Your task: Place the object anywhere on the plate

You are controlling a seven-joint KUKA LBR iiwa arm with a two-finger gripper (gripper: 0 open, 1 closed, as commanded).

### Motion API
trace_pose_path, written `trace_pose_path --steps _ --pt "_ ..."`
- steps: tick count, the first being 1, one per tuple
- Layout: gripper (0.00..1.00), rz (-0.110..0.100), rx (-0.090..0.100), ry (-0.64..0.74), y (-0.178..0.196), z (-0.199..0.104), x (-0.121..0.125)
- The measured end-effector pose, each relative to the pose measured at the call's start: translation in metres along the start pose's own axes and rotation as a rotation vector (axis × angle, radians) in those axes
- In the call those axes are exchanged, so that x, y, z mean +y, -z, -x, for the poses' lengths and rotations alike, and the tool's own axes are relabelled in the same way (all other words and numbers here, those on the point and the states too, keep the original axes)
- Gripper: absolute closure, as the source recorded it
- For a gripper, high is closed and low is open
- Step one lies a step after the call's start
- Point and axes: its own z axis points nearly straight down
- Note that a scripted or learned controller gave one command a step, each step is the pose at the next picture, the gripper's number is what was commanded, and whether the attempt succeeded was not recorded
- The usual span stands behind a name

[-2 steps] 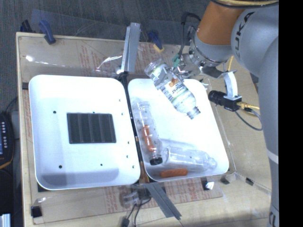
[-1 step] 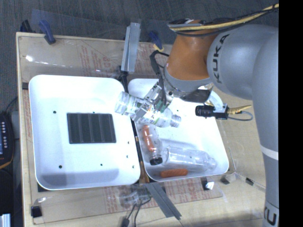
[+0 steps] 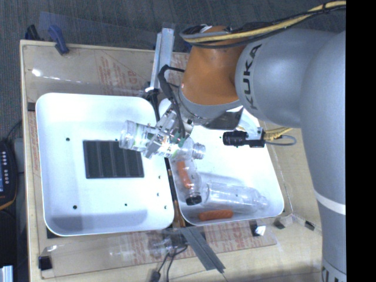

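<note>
The arm (image 3: 276, 75) reaches in from the right and bends down over the seam where the two bins meet, its orange band (image 3: 211, 78) sitting above the far edge of the right bin (image 3: 271, 175). The claw (image 3: 160, 138) hangs low at that seam, just over the near-right part of the left bin (image 3: 53, 128). Whether it is spread or pressed together I cannot tell from here; the metal and clear plastic blur into one another. A clear object (image 3: 132, 135) shows right at the claw's left side, over the left bin's floor and just beyond the upper right corner of the plate (image 3: 113, 159); it looks to be touching the claw, but I cannot say that it is gripped. The plate is a dark ribbed rectangle lying flat in the middle of the left bin, with nothing on it. In the right bin a clear bottle (image 3: 235, 195) lies on its side, its black cap (image 3: 192, 200) pointing to the divider. One orange stick (image 3: 184, 175) lies near the cap, and another (image 3: 216, 215) rests along the near wall.
</note>
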Motion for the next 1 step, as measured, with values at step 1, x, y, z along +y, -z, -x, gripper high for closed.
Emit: trace_pose_path --steps 1 --pt "0.0 0.0 -0.001 -0.001 0.0003 0.0006 -0.0005"
